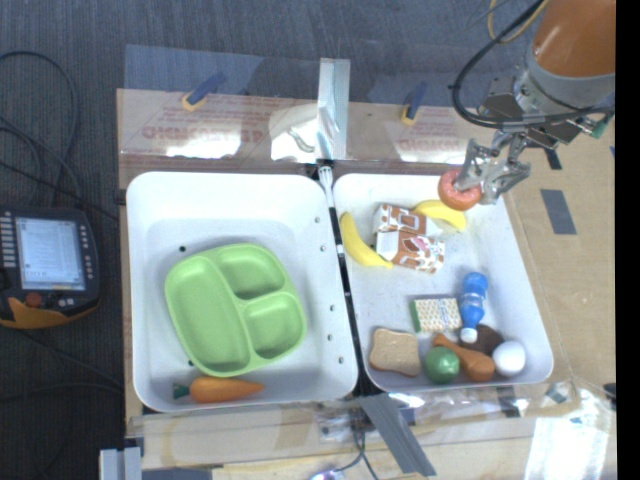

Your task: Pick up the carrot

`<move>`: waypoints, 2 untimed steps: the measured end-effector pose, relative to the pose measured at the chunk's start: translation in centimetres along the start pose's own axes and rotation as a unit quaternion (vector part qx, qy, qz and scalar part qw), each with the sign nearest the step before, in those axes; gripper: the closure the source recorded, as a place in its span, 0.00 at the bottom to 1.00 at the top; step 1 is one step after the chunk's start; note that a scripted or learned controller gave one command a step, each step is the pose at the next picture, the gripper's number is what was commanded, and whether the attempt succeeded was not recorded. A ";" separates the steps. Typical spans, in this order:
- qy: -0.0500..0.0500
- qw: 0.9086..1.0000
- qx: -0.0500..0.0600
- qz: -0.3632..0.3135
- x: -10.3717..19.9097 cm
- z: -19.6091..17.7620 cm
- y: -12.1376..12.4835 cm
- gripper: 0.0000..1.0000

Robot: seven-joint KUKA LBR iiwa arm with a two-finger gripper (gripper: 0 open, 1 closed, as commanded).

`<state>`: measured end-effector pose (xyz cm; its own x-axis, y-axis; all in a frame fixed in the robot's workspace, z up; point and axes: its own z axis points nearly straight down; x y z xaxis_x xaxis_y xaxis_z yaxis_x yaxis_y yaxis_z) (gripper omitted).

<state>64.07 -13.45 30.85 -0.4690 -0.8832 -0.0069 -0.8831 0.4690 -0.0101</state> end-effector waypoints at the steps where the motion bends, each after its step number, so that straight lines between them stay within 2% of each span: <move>1: 0.002 0.999 -0.010 -0.034 -2.2 9.2 8.9 1.00; 2: 0.001 1.000 0.000 0.006 0.8 -1.5 11.5 1.00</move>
